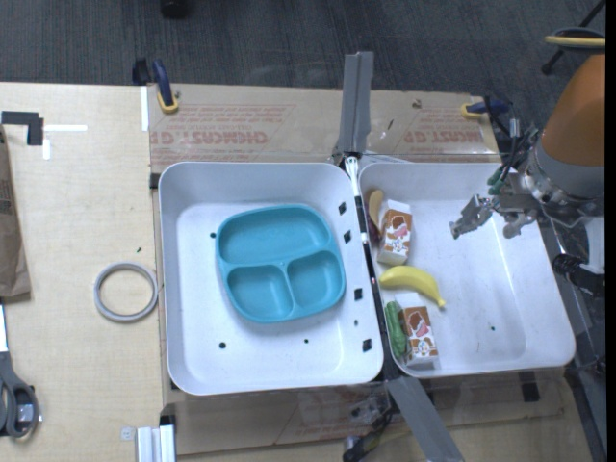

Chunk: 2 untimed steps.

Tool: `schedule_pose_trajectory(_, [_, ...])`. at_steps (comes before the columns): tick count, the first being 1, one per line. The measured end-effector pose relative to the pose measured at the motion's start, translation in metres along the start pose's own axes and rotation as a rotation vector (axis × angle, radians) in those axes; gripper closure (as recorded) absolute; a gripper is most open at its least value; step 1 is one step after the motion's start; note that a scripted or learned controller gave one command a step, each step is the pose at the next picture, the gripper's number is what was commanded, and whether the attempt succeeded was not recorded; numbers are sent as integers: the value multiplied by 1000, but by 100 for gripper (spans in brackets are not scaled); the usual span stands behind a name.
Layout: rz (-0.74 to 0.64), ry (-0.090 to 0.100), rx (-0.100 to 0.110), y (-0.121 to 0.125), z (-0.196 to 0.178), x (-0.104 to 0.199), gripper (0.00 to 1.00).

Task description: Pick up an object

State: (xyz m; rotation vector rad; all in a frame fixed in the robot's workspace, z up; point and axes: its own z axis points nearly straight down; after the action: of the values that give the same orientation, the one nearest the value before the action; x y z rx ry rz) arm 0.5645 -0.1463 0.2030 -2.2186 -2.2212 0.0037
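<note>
In the right bin (500,345) a yellow banana (414,282) lies along the left side. Above it stands a small white carton (396,234) with a brown picture, and a second such carton (419,335) lies below it beside a green item (395,327). A slice of apple (374,203) sits near the bin's top left corner. My gripper (481,216) hangs over the upper right part of this bin, well to the right of the objects. Its fingers point left and look open, with nothing between them.
The left bin (183,287) holds a blue divided plate (280,262). A roll of tape (126,291) lies on the bench at the left, and scissors (17,402) at the bottom left corner. A grey divider post (355,104) rises between the bins.
</note>
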Motion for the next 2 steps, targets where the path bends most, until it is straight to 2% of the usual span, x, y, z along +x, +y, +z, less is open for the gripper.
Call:
schedule_pose_trajectory(1, [-19,1,1,-57,71,46,0])
schedule_pose_trajectory(2, [-272,1,0,-51,113,53,0])
